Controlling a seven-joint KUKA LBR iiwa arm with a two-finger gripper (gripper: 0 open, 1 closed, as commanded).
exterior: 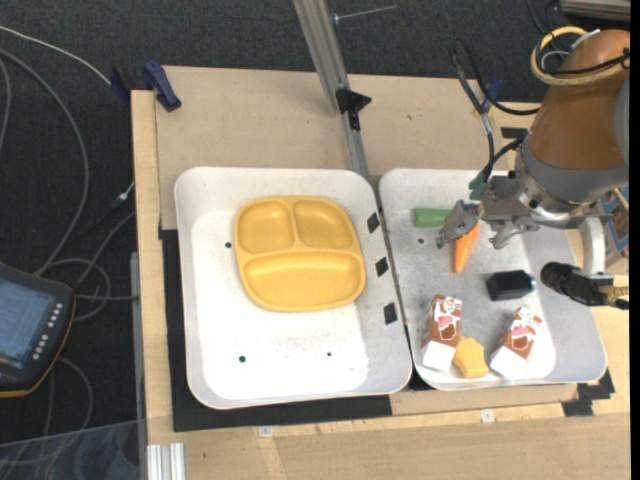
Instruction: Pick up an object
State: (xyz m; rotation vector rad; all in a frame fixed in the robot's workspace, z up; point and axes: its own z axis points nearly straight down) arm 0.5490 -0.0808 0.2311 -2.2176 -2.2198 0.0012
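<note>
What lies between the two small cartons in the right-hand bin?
A yellow block lies there, a little toward the front rim of the bin, as the camera view shows.

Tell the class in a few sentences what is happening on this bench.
A grey robot arm reaches in from the right; its gripper is low over the right bin, at the top end of an orange carrot-shaped toy. Whether it grips the toy cannot be told. A green block lies nearby in that bin. The left bin holds a yellow divided plate.
</note>
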